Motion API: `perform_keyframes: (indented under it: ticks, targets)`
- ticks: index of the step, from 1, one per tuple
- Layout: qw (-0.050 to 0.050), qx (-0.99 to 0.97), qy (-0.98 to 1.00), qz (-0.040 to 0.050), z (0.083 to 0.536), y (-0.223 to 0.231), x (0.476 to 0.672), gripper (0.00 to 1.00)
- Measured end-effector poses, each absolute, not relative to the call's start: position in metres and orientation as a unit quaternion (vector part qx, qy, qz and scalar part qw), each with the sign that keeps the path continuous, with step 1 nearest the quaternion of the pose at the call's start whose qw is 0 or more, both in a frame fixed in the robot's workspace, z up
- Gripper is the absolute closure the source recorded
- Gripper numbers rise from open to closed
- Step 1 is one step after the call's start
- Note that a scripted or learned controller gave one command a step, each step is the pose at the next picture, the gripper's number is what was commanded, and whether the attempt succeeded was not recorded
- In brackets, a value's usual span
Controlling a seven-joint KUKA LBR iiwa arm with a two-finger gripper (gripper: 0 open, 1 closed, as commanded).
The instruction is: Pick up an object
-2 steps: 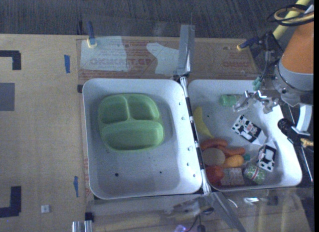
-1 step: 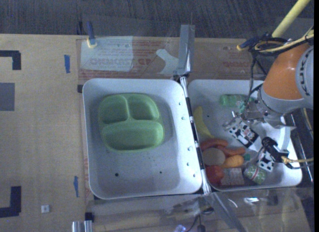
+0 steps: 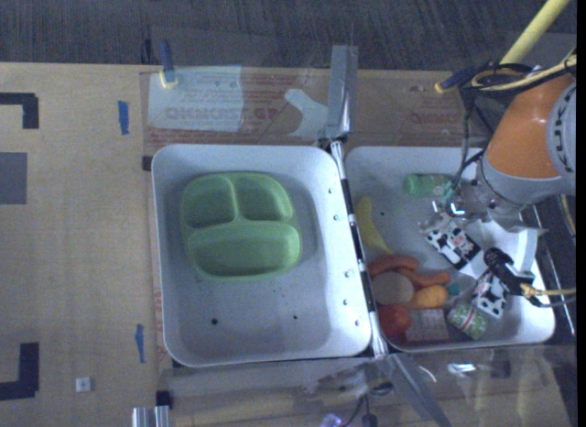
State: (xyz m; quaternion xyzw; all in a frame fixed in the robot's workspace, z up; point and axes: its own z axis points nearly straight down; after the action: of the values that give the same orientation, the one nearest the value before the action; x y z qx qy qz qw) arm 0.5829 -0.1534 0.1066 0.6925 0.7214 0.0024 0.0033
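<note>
Two shallow white bins sit side by side on the tan surface. The left bin holds one thing: a green divided plate with three compartments, lying toward the bin's upper left.

The right bin carries the clutter. One yellow banana lies along its left wall. Below it, a cluster touches together: one orange carrot, one pale round piece, one small orange fruit, one red piece at the bin's lower left corner, and a second orange strip just beside the round piece. One green bottle lies near the upper wall. One green can lies tilted near the lower wall, just beside a flat pinkish packet.

The arm, grey with its orange band, reaches in from the right over the right bin. Its gripper hangs low above the bin floor, right of the banana and below the bottle; black-and-white patterned parts show there and again lower right. Whether the fingers are wide or narrow cannot be told, and nothing is visibly between them.
</note>
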Motion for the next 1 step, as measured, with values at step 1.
perform_keyframes:
  ticks: [1]
  targets:
    - [0.009, 0.575, 0.818, 0.0029, 0.0949, -0.1289, 0.5904, 1.0]
